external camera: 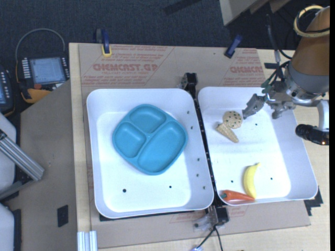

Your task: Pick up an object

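While the claw [265,106] is held over the upper part of the right bin [293,192], two grey fingers can be seen spread apart with nothing between them — it is released, and nothing is grasped. Just beside it, toward the bins' shared divider, a toy ice-cream cone [230,124] is found lying on the bin floor, near the fingers but apart from them. Further off, toward the near edge of the same bin, a yellow banana [251,179] is seen, and beyond that an orange carrot-like piece [236,195] is tucked against the near wall. Across the divider, well apart from the claw, a blue sectioned plate [150,145] is seated in the left bin [104,192].

Progress is judged as early: no object has been lifted, so the descent, the closing and the raise are all left to be done, and the cone looks the likeliest candidate.

On the board [141,61] behind the bins, red lettering is printed — "CHEMCAST" is readable, the letters after it less surely, and the smaller lines are too fine to be made out.
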Controlling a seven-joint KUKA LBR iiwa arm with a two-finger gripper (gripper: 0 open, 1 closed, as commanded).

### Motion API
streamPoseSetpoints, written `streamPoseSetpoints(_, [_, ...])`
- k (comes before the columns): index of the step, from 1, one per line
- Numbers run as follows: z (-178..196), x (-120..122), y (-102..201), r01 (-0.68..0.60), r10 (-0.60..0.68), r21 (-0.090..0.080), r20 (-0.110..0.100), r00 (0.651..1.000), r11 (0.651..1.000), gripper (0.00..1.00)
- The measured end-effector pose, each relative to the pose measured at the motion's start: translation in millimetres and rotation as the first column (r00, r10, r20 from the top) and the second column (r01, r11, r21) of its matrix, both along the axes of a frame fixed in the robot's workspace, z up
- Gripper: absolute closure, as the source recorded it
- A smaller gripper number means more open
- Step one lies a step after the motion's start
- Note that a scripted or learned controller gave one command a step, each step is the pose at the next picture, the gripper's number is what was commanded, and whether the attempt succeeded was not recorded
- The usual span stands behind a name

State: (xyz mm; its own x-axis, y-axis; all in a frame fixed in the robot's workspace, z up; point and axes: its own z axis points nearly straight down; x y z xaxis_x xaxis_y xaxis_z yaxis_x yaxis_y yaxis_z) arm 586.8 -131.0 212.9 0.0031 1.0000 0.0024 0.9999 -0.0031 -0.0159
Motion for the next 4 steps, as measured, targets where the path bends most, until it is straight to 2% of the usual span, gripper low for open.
streamPoseSetpoints(1, [9, 3, 0, -0.003, 0.003, -0.002, 0.015, 1.000, 1.000, 0.00])
streamPoseSetpoints(3, [-80, 9, 4, -0.003, 0.003, -0.001, 0.012, 1.000, 1.000, 0.00])
streamPoseSetpoints(4, [-110, 13, 1, -0.001, 0.001, -0.009, 0.031, 1.000, 1.000, 0.00])
